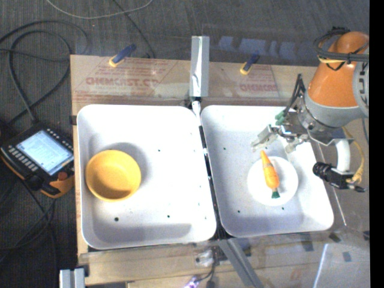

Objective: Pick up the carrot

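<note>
1. Arm [339, 83] comes in from 3 o'clock, orange band up top, wrist hanging over the right bin [240, 221].
2. Gripper [277, 140] sits over the bin's upper part, approx 1 o'clock from the bin's middle. Jaws splayed apart, nothing btwn them.
3. Carrot [270, 173] lies on a small white plate [288, 188] in the right bin, orange body w/ green end pointing to 5 o'clock, tip toward 11.
4. Carrot is just below the jaws, at roughly 6 o'clock from them; its orange tip is near the fingertips but I can't tell if they touch. Not gripped.
5. Left bin [174, 221] has a yellow bowl [113, 174] at its 9 o'clock side, upright, well apart from the gripper.
6. Handheld pendant [41, 155] w/ lit screen lies on the floor at 9 o'clock, cables [18, 83] trailing.
</note>
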Controlling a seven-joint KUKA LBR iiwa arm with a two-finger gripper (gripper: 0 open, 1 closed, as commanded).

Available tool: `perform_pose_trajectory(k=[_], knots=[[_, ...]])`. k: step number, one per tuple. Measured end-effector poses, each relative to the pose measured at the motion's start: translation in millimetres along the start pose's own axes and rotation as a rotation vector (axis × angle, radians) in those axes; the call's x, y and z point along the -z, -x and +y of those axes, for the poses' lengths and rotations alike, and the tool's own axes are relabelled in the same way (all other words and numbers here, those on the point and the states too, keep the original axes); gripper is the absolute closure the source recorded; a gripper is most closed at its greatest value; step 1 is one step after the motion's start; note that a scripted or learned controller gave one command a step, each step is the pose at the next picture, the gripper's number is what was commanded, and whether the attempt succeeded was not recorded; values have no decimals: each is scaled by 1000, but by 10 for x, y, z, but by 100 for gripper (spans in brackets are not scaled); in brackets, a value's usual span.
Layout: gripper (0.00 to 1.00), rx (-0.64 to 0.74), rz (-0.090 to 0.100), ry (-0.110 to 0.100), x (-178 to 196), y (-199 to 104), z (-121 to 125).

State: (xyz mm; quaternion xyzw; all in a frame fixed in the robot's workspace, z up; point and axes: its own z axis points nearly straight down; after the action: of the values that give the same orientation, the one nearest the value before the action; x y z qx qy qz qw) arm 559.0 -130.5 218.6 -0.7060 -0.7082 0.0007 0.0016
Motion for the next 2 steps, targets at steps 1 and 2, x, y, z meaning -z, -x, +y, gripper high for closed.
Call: perform_pose_trajectory(k=[1, 2], knots=[[0, -92, -2, 0, -1032, 366, -9], [0, -146, 11, 12, -1252, 795, 111]])
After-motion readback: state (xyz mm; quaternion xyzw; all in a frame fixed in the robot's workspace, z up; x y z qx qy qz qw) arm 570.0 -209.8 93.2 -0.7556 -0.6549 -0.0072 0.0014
